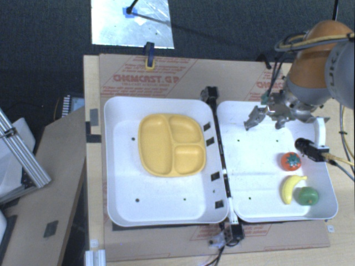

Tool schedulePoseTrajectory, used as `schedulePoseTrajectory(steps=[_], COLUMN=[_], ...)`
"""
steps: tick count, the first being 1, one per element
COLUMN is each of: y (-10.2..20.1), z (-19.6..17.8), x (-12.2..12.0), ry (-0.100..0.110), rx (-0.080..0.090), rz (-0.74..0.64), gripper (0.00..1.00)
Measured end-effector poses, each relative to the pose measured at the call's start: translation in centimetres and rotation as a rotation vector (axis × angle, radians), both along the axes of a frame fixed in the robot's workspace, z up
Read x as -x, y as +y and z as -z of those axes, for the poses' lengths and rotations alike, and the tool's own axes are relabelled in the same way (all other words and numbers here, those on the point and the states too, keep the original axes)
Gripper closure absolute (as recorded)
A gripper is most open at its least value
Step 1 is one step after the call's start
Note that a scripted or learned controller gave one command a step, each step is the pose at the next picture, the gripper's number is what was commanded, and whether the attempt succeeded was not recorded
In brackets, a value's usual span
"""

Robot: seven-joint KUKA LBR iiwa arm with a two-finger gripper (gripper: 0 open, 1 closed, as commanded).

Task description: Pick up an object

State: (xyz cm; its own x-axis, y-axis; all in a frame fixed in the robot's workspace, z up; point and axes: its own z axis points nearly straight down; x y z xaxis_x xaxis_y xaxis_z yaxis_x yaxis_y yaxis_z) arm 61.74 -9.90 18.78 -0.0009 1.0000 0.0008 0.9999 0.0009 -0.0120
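Claw [267, 118] hangs over the upper part of the right bin [249, 165], fingers [252, 119] spread apart w/ nothing between them, wrist & arm [316, 65] running off to its upper right. Nearest item to the claw is the tomato [290, 160], down & a bit right of it, sitting by the bin's right side. Further down from there, the banana [290, 187] lies touching a green fruit [308, 195], near the bin's lower right corner. Way off to the claw's left, in the left bin [119, 204], sits a yellow divided plate [171, 144].

Best bet, imo: go for the tomato, since it stands apart from the others. Centre the claw over it before dropping, keep fingers wide, straddle it, close gently bc it's round & may roll. Watch the black fitting [308, 148] just above the tomato & the bin wall. Banana/green pair is riskier: they touch, so one finger could shove both.
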Motion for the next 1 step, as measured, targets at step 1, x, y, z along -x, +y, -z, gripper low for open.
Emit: schedulePoseTrajectory(steps=[1], y=[0.01], z=[-0.78], x=[-0.30], ry=[-0.013], rx=[0.001], rz=[-0.002], gripper=[0.00])
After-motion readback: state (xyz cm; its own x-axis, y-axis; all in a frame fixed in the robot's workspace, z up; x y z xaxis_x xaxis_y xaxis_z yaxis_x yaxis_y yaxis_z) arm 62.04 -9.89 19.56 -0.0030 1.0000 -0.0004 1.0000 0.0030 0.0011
